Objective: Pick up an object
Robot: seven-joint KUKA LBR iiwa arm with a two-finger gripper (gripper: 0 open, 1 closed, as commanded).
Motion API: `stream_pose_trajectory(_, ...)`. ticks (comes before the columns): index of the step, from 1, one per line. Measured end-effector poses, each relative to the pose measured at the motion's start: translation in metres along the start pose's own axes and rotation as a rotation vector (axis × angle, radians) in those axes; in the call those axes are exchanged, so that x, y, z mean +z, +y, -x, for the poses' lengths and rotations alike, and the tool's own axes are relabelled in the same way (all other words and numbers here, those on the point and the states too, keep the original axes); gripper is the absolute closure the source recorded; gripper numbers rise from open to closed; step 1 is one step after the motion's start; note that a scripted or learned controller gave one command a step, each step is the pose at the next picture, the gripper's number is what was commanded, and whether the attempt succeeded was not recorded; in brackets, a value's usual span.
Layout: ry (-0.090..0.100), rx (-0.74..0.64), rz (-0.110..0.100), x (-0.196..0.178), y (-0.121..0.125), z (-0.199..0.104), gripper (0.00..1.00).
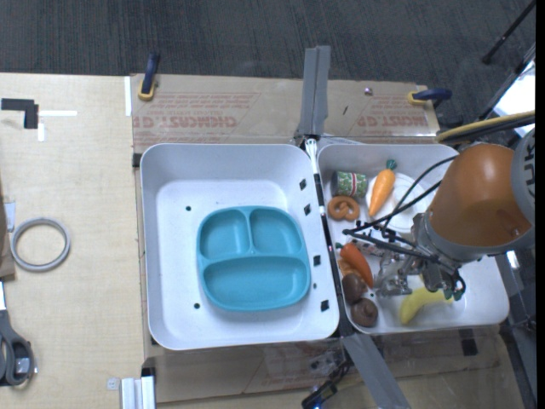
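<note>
The right bin (477, 309) holds toy food: a carrot (381, 190), a green can (349, 182), a pretzel (344, 209), an orange-red piece (358, 263), two brown pieces (359, 301) and a yellow banana (419, 305). My gripper (393, 278) hangs low over the bin's front middle, between the orange-red piece and the banana. The arm's orange band (477, 198) covers the bin's right part. Nothing visibly sits between the fingers.
The left bin (170, 186) bears a blue three-compartment plate (253, 258). A roll of tape (37, 244) and scissors (15, 360) lie on the bench at the left. Black cables (383, 226) run across the right bin from the arm.
</note>
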State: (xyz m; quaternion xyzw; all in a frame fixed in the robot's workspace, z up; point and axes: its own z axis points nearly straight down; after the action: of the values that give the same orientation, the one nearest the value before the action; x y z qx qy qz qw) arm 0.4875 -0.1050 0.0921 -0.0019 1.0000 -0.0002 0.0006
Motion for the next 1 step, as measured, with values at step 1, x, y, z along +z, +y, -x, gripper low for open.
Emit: stream_pose_trajectory(1, -0.001, 0.053, 0.0, 0.0, -0.0002, 0.0901, 0.0)
